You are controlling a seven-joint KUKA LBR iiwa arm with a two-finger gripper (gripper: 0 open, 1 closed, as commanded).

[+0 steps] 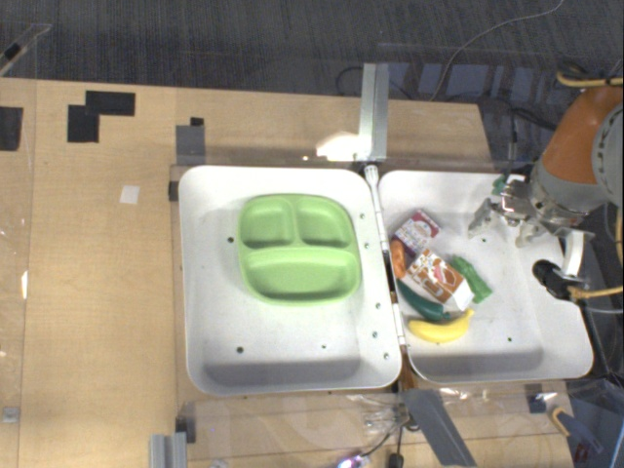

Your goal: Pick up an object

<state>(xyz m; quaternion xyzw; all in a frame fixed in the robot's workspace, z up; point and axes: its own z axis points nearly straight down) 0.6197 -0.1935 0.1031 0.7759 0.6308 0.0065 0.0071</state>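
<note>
Two shallow white bins sit side by side on the tabletop (88, 291), seen from the fixed overhead camera at a slant. Left bin (210, 339): holds a green divided tray (297, 247), lying flat near the middle. Right bin (546, 344): holds a small cluster of objects against its left wall, comprising a purple-and-white packet (417, 228), a red-and-white carton (435, 276), a green item (473, 276) just beside the carton, a dark green piece (421, 305) under it, and a banana (441, 330) at the near edge, its long axis running roughly left to right. The arm enters from the right, orange band uppermost; the claw (507, 213) hangs over the far right part of the right bin, its fingers (481, 217) spread and nothing between them. The cluster lies to the claw's left and somewhat nearer the camera, near but not touching. Judged from this layout, the pick has not begun; the coming move probably calls for a short traverse leftward before descent.
</note>
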